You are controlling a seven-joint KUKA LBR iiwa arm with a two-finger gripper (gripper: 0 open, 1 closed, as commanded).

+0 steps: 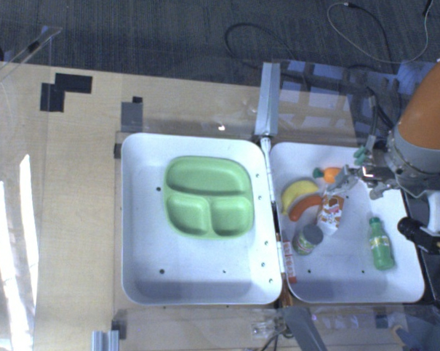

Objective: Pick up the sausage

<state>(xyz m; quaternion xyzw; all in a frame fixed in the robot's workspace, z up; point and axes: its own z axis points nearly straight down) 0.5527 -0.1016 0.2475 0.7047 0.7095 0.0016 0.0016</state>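
Hovering gripper [341,178] just above sausage [306,206], fingers' opening unclear.

Sausage [306,206]: reddish-orange, short, slightly curved, lying flat on the floor of the right bin, in its left part close to the divider wall. Long axis runs diagonally, lower-left end to upper-right end. Touching or overlapping the near edge of a yellow item on its far side; a small packet just to its right. Nothing gripping it.
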